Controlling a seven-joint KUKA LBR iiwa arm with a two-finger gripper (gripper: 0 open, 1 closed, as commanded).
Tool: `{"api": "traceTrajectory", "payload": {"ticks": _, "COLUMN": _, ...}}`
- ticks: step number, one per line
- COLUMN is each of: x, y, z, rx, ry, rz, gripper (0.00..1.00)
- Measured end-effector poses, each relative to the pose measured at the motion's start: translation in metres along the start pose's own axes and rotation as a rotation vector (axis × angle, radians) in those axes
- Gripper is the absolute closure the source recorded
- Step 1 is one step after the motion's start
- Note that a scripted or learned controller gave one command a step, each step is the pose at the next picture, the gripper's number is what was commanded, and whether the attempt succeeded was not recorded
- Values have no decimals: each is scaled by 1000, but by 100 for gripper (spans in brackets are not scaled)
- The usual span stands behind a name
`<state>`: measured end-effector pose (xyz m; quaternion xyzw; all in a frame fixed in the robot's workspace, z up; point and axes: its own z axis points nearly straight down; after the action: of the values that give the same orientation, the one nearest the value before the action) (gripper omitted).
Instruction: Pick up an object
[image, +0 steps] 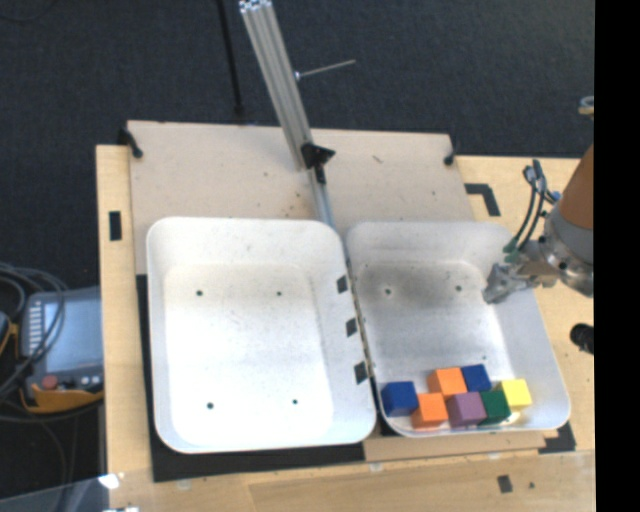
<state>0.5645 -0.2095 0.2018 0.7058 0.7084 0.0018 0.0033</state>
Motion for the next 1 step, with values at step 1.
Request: {"api": "traceTrajectory", "payload": {"ticks": 1, "x": -1, "y": 2, "z": -42, "rx": 0, "ry": 0, "rz": -2, "gripper": 100}}
